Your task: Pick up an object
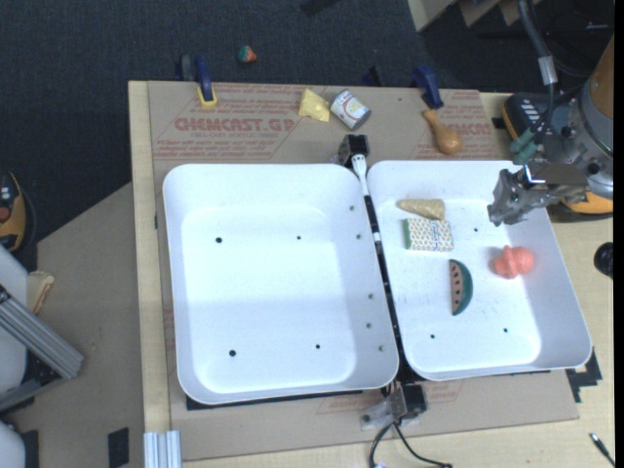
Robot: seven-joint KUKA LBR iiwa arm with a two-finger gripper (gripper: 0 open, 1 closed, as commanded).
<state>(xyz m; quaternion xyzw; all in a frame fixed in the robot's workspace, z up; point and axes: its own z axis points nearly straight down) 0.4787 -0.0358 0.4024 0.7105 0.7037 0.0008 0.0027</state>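
Holding four objects, right bin (556, 310), fingers (507, 208) above

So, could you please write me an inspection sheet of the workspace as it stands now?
Surface: brown board bearing two white bins, left bin and right bin, side by side.
Job's things: in the right bin, a tan wedge, a patterned block, a watermelon slice and a pink lump.
Clutter: on the board behind the bins, a yellow piece, a small carton and a brown pear shape.
End effector: end effector over the right bin's far right part, above the pink lump; finger state unclear.
Cables: black cable at the front edge.
Surroundings: dark carpet with a small ball.
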